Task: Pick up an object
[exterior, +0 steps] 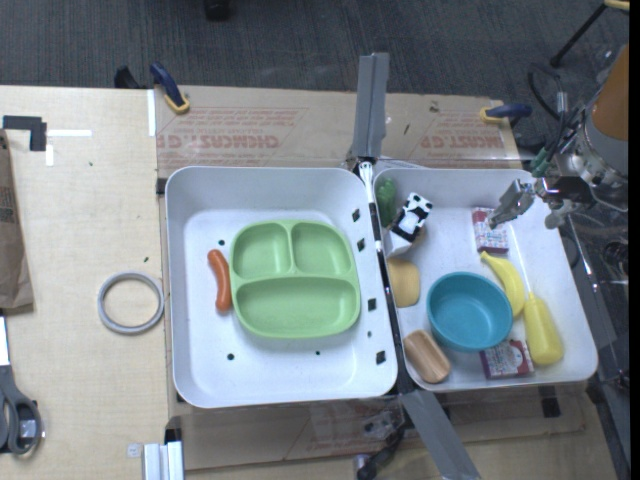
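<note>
Two white bins side by side. Left bin (190, 368): green divided plate (296, 278) mid-floor, orange sausage (219, 279) beside its left rim. Right bin (570, 268): blue bowl (470, 310) near front edge, banana (506, 280) touching its right side, yellow squash (542, 332) toward front right corner. Gripper (515, 204) over back right corner, fingers spread, pinching nothing.

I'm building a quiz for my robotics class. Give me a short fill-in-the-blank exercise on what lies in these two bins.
1. The green divided plastic plate lies in the ____ bin of the camera view.
2. The orange toy sausage lies on the plate's ____ side.
3. The yellow toy banana touches the ____ round bowl.
4. The gripper hangs over the ____ bin.

Missing words: left; left; blue; right
</note>
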You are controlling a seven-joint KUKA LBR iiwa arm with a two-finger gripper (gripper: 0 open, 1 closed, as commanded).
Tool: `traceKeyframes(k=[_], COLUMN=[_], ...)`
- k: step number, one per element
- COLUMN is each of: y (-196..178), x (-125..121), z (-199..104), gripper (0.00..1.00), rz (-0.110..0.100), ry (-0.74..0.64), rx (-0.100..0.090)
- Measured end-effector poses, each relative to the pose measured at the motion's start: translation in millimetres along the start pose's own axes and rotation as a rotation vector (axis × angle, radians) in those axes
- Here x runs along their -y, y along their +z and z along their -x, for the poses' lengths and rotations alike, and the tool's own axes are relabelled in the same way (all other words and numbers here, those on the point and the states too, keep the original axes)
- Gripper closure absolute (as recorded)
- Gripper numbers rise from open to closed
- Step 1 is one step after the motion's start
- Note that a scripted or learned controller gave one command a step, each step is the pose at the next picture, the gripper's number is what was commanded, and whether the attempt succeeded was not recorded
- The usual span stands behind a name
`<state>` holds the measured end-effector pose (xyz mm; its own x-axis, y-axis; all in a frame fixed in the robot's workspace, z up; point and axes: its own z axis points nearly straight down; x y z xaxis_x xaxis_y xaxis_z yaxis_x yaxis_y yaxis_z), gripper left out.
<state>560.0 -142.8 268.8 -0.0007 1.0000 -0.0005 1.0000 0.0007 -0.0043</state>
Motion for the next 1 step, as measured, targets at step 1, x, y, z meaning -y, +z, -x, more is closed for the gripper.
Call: traceKeyframes(k=[1], y=[114.2], x=[53.5], z=[28.7], gripper=[0.00], rz=[-0.001], ry=[0.157], rx=[-0.001])
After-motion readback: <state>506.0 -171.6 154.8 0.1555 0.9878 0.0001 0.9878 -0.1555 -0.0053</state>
